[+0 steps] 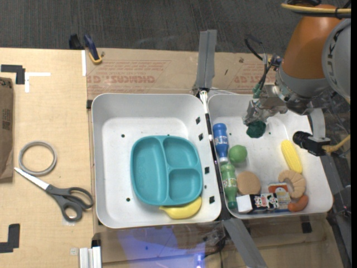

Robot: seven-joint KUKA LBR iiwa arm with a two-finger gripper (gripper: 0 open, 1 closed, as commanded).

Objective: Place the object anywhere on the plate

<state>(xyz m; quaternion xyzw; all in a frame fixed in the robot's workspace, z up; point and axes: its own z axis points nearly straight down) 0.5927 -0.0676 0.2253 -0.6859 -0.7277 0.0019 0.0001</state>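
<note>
A teal plate [166, 169] with three compartments lies in the left bin [106, 149]. My gripper [255, 119] hangs over the back of the right bin [318, 194], well to the right of the plate. A small dark green object [256, 129] sits right at its fingertips, and the fingers look closed on it. The grey and orange arm comes in from the upper right.
A yellow banana [181, 210] pokes out under the plate's front edge. The right bin holds a blue bottle [220, 135], a green ball [238, 153], a green bottle [227, 177], corn [290, 155], pastries [294, 182] and a small box [262, 202]. Scissors [56, 193] and a tape roll [37, 157] lie on the bench at left.
</note>
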